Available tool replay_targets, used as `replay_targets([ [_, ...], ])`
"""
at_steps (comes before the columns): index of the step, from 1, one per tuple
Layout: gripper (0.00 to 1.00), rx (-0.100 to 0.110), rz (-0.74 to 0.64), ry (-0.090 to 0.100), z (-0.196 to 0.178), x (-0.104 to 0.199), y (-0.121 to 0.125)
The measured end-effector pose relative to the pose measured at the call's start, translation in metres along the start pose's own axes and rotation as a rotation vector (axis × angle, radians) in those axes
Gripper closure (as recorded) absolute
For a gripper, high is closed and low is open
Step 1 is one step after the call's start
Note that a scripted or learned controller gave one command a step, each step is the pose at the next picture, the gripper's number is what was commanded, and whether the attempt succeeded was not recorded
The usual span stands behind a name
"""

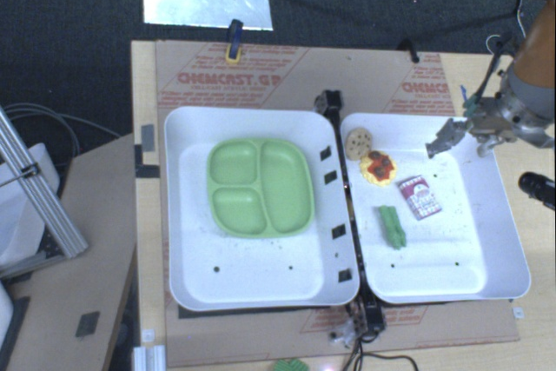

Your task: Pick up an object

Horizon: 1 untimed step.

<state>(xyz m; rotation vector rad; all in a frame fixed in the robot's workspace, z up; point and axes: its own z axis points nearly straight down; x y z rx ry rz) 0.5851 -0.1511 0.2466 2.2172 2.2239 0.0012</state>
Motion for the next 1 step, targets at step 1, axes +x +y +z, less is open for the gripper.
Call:
replay_targets([
  [1, 0.00, 0.015, 0.002, 0.004, 0.1545, 0.0032, -0.0221],
])
